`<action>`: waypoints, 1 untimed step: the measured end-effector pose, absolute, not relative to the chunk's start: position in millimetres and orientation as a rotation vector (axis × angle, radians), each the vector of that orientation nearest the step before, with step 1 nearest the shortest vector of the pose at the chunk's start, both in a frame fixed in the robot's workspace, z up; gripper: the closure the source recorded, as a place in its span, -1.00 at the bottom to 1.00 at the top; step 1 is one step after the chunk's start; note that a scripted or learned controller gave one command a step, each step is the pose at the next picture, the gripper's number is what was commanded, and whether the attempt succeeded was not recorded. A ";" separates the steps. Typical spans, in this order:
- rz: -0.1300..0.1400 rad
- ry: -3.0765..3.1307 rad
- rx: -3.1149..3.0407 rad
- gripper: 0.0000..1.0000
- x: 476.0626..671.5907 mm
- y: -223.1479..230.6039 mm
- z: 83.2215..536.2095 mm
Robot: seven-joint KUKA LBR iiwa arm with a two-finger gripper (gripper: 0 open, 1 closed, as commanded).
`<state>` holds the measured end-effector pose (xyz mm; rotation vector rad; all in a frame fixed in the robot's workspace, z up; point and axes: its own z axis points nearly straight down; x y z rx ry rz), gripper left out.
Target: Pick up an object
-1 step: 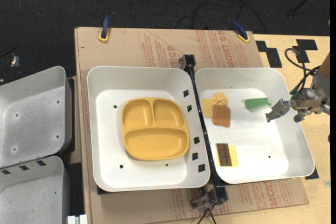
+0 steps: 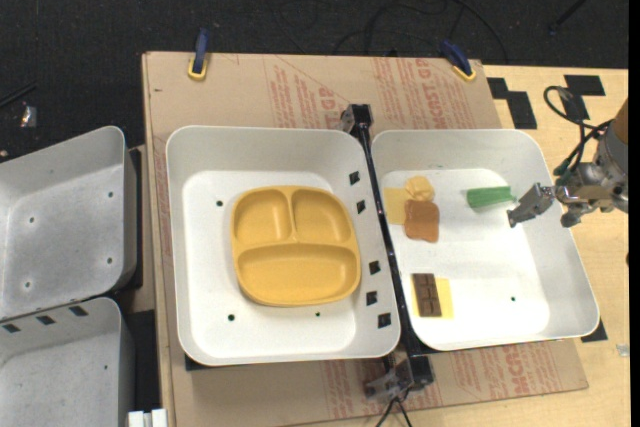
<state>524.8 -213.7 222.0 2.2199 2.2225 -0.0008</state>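
Dark floor with cables surrounds a cardboard-covered bench [image 2: 260, 85], on which two white bins are set side by side. The task names no single object, so the candidates are counted first. In the right bin [image 2: 560, 300] a green block [image 2: 488, 198] is seen near the far side, and it is the piece closest to the gripper [image 2: 548, 203], just beside it but apart from it. More toward the divider, a brown block [image 2: 422, 221] is laid touching a yellow piece [image 2: 408, 197]; these two are pressed together, so they are judged harder to separate. Nearer to the front, a dark bar [image 2: 426, 294] is placed on a yellow card [image 2: 441, 297].

The gripper is held over the right rim of this bin. One grey finger is seen pointing toward the green block, and nothing is seen between the fingers; how wide they stand cannot be told. The position is judged as an approach, with the grasp not yet made.

In the left bin [image 2: 190, 245] a yellow tray [image 2: 296, 247] with three compartments is lying flat.
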 end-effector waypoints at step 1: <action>-0.003 2.224 2.224 -1.00 526.9 -209.7 178.2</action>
